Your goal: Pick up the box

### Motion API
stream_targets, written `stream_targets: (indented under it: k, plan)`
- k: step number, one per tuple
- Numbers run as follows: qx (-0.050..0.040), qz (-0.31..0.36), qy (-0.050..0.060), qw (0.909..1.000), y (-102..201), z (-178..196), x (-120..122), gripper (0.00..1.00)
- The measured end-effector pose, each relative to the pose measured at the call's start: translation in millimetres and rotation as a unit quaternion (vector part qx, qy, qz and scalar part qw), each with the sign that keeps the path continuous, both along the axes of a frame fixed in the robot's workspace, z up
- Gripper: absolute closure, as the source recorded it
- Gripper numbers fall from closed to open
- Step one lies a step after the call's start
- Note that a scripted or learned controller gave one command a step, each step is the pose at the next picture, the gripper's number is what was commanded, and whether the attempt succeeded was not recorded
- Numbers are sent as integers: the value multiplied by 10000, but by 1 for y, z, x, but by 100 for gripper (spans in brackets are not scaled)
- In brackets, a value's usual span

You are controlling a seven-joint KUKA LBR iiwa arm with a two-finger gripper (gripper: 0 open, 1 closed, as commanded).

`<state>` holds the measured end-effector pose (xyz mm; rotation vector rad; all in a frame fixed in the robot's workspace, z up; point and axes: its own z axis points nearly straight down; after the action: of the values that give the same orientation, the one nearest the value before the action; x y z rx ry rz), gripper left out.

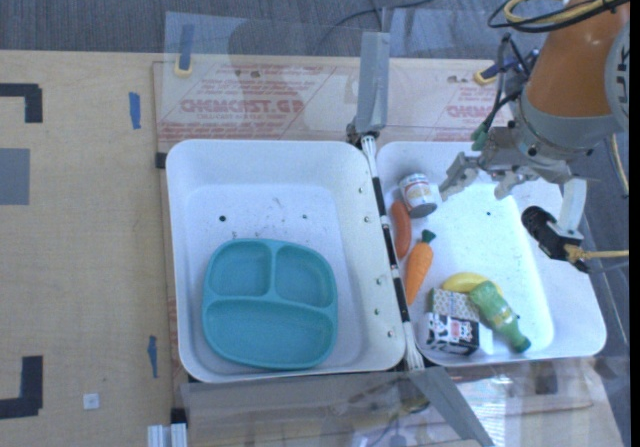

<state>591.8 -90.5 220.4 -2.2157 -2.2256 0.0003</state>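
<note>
Nearest the camera, at the front of the right bin [585,330]: the box [453,323], small, black-and-white with a red patch, lying close to the front wall and just right of the divider between the bins. Nothing grips it. Touching its right side, a green bottle [500,315] lies on a slant, neck toward the front right. A yellow banana [462,282] lies just behind the box and against the bottle's base.

Left bin [190,175], front half: a teal divided plate [268,302] with three compartments, lying flat. Dark specks on the bin floor behind it.

Middle of the right bin, along the divider: a carrot [417,271], green top pointing to the back, tip to the front. Just behind it, a second orange, carrot-like piece [400,228] lying against the divider. Behind that, a small can [419,194] tipped on its side.

Back of the right bin: gripper [483,175] hovers over the rear portion, well apart from the box. Fingers spread, nothing between them. Orange band and grey wrist above it, cables looping at the far right.

Farthest: wooden desk [70,255] with blue tape marks, a clear printed sheet behind the bins, grey carpet beyond.
</note>
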Motion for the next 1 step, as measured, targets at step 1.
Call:
stream_targets:
  k: [1]
  plan:
    - [-1, -70, -2, 10000, -31, -110, -45, 0]
